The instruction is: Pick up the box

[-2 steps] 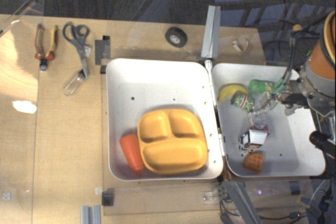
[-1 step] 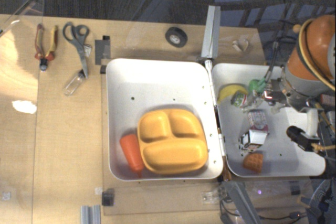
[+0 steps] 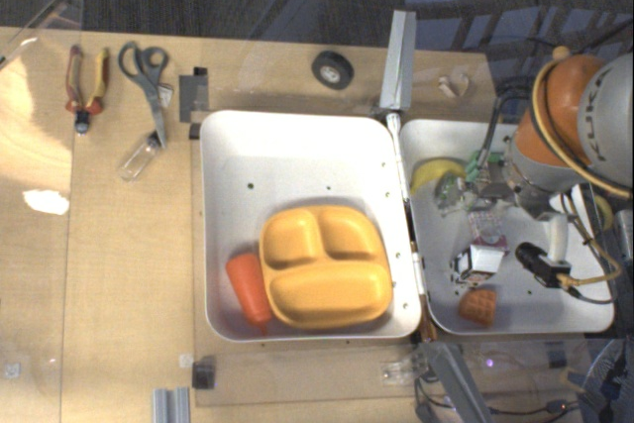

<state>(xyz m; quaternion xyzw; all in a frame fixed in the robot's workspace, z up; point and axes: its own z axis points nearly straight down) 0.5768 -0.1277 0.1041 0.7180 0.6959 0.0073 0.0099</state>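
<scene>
Far left on the bench (image 3: 109, 243): red-handled pliers (image 3: 81, 86), then grey scissors (image 3: 147, 79), then a clear plastic piece (image 3: 139, 157) just below the scissors' tip

Further along the back edge: a black tape roll (image 3: 332, 68)

Left bin (image 3: 297, 139): a yellow three-compartment tray (image 3: 324, 264) towards the front, with an orange carrot-shaped piece (image 3: 248, 288) touching its left side, partly tucked under it

Between the two bins at the back: an upright grey metal post (image 3: 399, 59)

Right bin (image 3: 436, 243): a yellow banana-like object (image 3: 434, 174) near the back-left corner; a small white box (image 3: 479, 261) with dark edges nearer the front, lying on the bin floor; a small brown waffle-textured piece (image 3: 477, 305) just in front of the box, apart from it

Gripper (image 3: 487, 225) hanging over the right bin, just above and behind the box; whether the jaws stand apart or together, cannot tell; nothing seen between them

Far right: grey arm (image 3: 604, 129) with orange band, cables looping around it
</scene>
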